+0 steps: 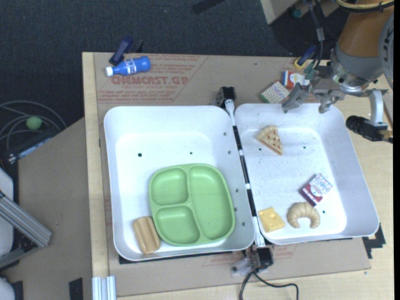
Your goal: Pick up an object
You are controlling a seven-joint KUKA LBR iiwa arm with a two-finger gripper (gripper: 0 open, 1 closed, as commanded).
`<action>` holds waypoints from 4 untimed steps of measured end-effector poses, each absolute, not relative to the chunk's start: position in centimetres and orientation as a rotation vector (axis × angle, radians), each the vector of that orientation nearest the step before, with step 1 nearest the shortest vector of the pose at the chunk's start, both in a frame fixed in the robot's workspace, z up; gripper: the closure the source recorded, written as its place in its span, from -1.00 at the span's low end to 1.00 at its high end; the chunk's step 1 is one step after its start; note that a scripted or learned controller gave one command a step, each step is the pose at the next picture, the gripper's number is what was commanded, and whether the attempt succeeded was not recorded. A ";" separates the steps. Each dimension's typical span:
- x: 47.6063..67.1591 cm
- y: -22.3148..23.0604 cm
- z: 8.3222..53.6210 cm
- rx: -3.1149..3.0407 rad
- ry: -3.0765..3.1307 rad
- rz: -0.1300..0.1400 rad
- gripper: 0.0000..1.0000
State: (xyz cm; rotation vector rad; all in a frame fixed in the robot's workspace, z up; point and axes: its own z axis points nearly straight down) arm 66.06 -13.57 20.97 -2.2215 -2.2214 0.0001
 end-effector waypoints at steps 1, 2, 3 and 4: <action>66.6 -12.6 15.9 -2.219 -2.221 0.002 -1.00; 66.6 -12.6 8.3 -2.219 -2.220 0.002 -1.00; 64.6 -13.1 8.5 -2.221 -2.220 0.002 -1.00; 64.6 -13.1 9.5 -2.222 -2.221 -0.001 1.00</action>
